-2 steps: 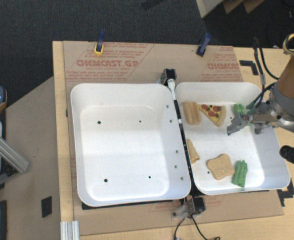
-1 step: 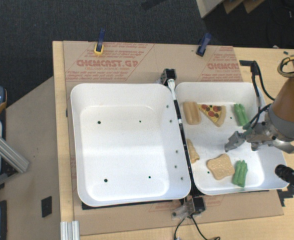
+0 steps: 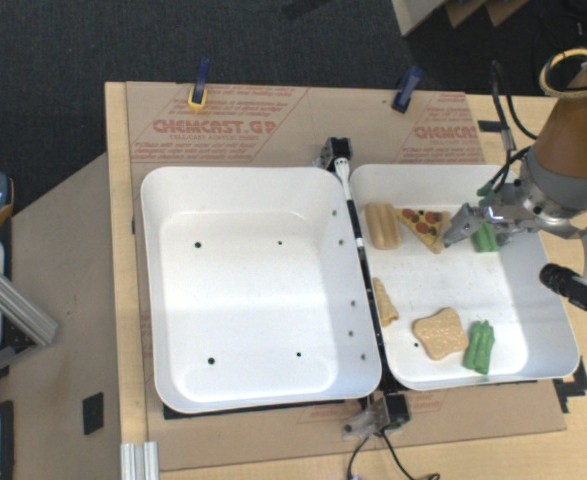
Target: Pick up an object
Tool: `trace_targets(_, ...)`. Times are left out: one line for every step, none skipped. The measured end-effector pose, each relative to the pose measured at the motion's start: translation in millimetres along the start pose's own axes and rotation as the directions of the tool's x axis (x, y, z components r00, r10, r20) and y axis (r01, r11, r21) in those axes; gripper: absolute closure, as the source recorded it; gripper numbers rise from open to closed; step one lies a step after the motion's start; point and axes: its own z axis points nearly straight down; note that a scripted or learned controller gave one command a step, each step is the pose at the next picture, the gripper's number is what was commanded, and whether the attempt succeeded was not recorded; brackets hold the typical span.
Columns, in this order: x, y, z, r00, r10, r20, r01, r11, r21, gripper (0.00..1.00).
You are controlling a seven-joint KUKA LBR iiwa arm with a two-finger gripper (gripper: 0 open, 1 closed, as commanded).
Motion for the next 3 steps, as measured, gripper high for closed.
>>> trace_targets(4,-49,-3,1.000,0.005,-0.005,-0.005,1.000,0.012,0.00)
trace_targets(60,-63,80,1.000,0.000,-0.007,0.000,1.000,0.016,0.00)
trace_targets(56,-61,65,1.000,0.005,-0.002,-0.005,1.000,0.006,1.00)
